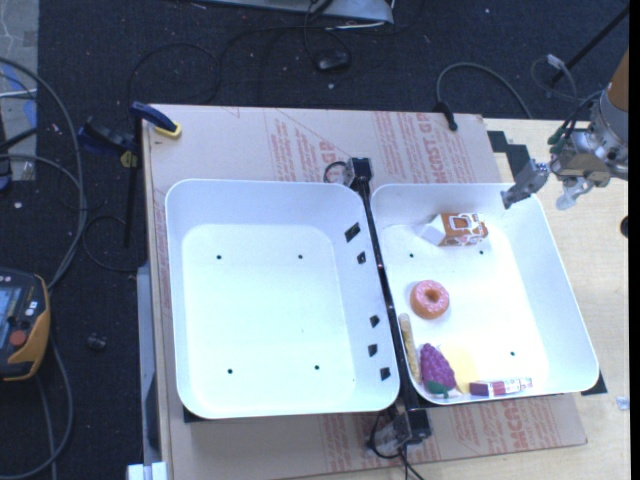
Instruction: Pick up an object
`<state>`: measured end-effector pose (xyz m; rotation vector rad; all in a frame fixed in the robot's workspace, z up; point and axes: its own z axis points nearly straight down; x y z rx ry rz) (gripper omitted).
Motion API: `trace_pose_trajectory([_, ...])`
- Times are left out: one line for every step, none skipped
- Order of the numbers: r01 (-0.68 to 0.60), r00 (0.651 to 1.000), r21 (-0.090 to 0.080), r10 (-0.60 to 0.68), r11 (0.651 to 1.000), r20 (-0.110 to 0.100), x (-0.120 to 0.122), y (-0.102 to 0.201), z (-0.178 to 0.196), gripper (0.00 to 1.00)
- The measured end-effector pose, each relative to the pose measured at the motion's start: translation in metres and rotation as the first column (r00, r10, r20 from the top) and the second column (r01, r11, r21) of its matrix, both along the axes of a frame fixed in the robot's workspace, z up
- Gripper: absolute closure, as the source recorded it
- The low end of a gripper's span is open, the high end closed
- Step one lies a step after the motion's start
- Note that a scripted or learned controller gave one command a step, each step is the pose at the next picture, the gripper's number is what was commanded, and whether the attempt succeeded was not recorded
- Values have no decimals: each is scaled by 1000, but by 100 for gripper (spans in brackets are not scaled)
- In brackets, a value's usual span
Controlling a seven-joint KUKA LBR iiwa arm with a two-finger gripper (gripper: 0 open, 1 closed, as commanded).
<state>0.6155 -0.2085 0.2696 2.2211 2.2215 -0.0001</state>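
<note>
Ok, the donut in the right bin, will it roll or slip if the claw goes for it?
The donut lies flat, hole up, so it likely won't roll. Its round, glossy-looking rim may slip between fingers. It sits apart from the purple grapes, so a push probably just slides it.

Pink-frosted donut (430, 299) lying flat mid right bin (560, 298), purple grapes (436, 367) near front

Lighting: bright, even, overhead; both white bins (268, 208) near overexposure, floors washed out, glare strongest toward 9 o'clock. Shadows: short and soft, beside the doughnut (431, 299) and the orange carton (463, 229). Sharpness: moderate, slightly grainy; dark floor (80, 48) at 12 o'clock underexposed, edges undistorted.
</note>
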Motion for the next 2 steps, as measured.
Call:
trace_pose_trajectory([0, 1000, 0, 0, 1000, 0, 0, 0, 0, 0])
trace_pose_trajectory([0, 1000, 0, 0, 1000, 0, 0, 0, 0, 0])
